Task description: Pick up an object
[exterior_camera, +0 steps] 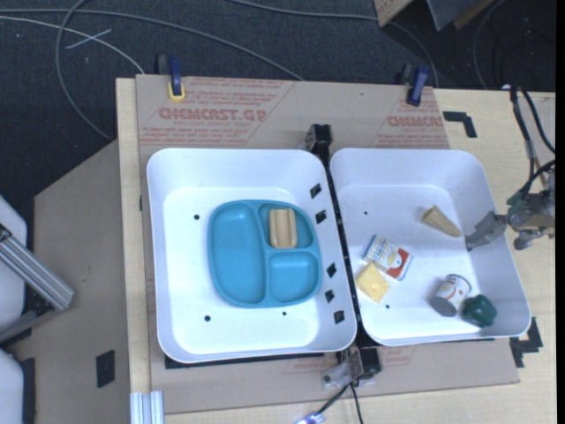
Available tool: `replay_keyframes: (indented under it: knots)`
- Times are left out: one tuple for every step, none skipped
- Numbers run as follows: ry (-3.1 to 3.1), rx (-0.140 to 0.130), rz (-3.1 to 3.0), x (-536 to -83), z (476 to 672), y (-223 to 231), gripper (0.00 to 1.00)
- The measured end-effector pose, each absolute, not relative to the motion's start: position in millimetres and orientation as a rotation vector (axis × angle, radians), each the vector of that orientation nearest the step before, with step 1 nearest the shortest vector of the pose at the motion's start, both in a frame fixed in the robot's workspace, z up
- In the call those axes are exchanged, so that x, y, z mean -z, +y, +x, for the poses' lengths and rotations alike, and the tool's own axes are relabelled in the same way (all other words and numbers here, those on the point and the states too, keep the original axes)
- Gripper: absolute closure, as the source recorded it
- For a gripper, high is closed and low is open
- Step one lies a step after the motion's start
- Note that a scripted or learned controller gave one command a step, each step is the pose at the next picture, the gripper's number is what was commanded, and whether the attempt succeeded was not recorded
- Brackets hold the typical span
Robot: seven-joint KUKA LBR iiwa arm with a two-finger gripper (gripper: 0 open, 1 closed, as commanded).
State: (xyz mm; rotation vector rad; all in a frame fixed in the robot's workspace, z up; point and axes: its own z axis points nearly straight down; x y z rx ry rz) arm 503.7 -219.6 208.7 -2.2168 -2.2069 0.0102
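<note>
The left bin (168, 263) holds a blue plate (243, 259) with a tan block (282, 228). In my right bin (494, 193): a wedge (440, 221), packet (387, 258), yellow square (372, 283), can (449, 294), green lump (480, 310). My claw (484, 232) hangs at the right edge, holding nothing; I can't tell how wide it is.

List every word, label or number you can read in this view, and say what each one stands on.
"CHEMCAST GP", red print on the brown board behind the left bin.
"CHEMCAST", the same red print, fainter, on the board behind the right bin.
Small red and white packet in the right bin: print too small to read.
Can: label unreadable.
</note>
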Motion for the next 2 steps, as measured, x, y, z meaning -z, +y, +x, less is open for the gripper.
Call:
replay_keyframes:
  knots:
    - [-2.221,0.000,-2.220,-216,507.0,-219,0.00]
    - [-2.216,-0.003,-2.217,-163,497.0,-223,0.00]
